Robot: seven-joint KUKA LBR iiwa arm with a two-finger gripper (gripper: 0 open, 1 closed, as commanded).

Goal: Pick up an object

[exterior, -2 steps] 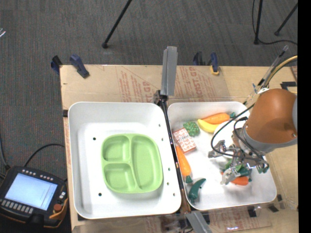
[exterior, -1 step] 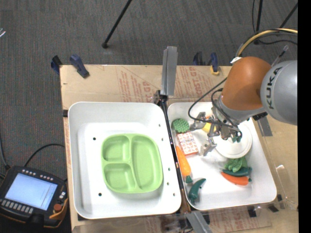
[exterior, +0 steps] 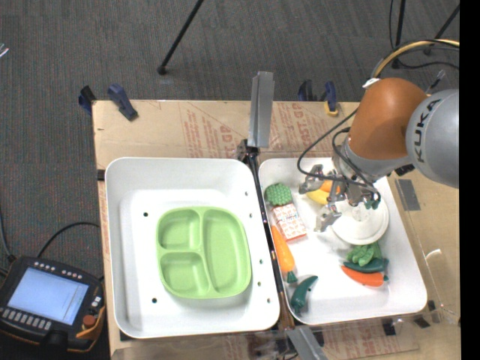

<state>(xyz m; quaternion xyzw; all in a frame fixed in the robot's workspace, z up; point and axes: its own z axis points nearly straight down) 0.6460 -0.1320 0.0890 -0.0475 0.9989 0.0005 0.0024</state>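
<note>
Grey carpet, table [exterior: 180, 130] with two white bins, green divided tray [exterior: 203, 253] in the left bin [exterior: 120, 193].
Jaws [exterior: 335, 201] hang apart in the right bin [exterior: 411, 276], gripping nothing, over what's probably a banana [exterior: 319, 196]; white bowl [exterior: 361, 227] just beside, carrot [exterior: 283, 251] near the divider.

The light is even and quite bright, coming from above, and the white bins [exterior: 120, 201] look almost overexposed. Shadows are soft and short. The picture is slightly grainy, and the dark floor [exterior: 75, 36] keeps little detail.
</note>
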